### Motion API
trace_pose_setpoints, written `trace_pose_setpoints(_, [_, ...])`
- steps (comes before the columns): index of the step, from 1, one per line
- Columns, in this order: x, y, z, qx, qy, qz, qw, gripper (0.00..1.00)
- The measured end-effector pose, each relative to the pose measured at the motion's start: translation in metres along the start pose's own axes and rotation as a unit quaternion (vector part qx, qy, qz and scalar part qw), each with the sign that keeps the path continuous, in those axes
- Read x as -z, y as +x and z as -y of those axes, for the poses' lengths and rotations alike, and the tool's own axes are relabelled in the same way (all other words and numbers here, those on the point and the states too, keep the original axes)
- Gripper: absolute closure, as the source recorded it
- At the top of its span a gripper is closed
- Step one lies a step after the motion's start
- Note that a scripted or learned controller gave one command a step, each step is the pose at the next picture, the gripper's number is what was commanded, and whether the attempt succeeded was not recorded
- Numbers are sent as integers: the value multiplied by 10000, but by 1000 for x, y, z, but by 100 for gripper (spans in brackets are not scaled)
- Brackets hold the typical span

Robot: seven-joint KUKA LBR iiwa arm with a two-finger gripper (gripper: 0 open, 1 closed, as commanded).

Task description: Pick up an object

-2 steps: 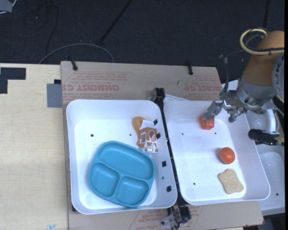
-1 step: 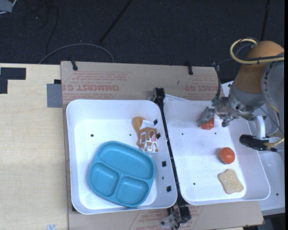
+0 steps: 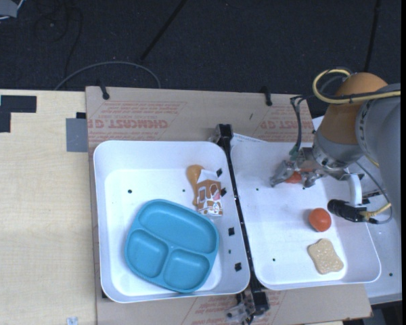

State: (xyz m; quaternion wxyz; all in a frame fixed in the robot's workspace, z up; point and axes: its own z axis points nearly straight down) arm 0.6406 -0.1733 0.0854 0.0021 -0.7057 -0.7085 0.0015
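Observation:
My gripper (image 3: 294, 176) hangs low in the right bin (image 3: 271, 249), near its back right part, with the grey arm and orange band behind it at the right. A small red-orange thing (image 3: 295, 178) shows between the fingers, but I cannot tell whether they grip it. A red tomato-like ball (image 3: 319, 219) lies in front of the gripper to the right. A tan bread-shaped piece (image 3: 325, 256) lies near the bin's front right corner.
The left bin (image 3: 111, 181) holds a blue divided plate (image 3: 171, 245), a small patterned packet (image 3: 209, 198) and an orange-brown piece (image 3: 194, 175). A black divider rail (image 3: 231, 202) runs between the bins. Cables hang at the arm's wrist on the right.

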Motion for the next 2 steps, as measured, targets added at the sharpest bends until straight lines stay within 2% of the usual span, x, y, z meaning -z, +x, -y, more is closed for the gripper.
trace_pose_setpoints(1, [12, 0, 0, 4, -5, 1, 10000, 100])
trace_pose_setpoints(2, [59, -5, 5, -27, -40, 11, 10000, 100])
